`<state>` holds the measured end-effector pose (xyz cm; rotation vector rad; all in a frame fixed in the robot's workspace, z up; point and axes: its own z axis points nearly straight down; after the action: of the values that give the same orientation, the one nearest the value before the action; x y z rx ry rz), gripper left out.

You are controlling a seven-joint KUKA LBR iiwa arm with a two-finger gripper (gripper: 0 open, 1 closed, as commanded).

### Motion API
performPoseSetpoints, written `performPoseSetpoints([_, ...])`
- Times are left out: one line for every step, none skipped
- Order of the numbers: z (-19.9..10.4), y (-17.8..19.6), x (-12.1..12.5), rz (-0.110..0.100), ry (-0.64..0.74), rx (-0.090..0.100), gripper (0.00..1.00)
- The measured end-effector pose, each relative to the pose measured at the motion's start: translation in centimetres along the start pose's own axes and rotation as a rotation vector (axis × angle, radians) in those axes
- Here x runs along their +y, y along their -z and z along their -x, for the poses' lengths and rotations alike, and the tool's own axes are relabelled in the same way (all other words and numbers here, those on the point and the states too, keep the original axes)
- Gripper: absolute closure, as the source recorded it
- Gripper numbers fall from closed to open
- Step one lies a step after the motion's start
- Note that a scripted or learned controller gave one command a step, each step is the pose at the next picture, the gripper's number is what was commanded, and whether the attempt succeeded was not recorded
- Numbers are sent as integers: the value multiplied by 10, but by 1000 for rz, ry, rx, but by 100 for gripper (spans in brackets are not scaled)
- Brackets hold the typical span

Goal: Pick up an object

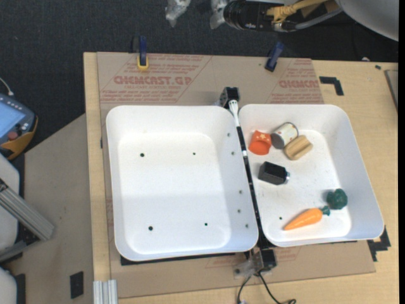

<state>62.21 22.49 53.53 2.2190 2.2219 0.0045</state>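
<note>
The arm is cut off by the frame's top edge, so the pincer (196, 5) at top centre shows 2 fingers spread apart, holding nothing, above the dark floor beyond the bench (190, 68). In the right bin (354, 170) lie a carrot (304, 218), a black block (273, 173) and an orange piece (259, 142).

Both white bins (354, 170) are looking like smooth, faintly glossy plastic, sitting on a matt brown cardboard sheet (190, 75) (printed in red). The carrot (304, 218) at five o'clock is showing a smooth plastic sheen; the black block (273, 173) is appearing matt, and the gripper (197, 4) is gleaming like bare metal.
</note>
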Motion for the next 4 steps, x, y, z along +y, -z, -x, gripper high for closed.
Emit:
performPoseSetpoints([-1, 11, 0, 4, 2, 1, 100])
performPoseSetpoints([-1, 11, 0, 3, 1, 1, 0])
performPoseSetpoints([-2, 22, 0, 7, 3, 2, 100])
performPoseSetpoints([-2, 21, 0, 6, 3, 2, 0])
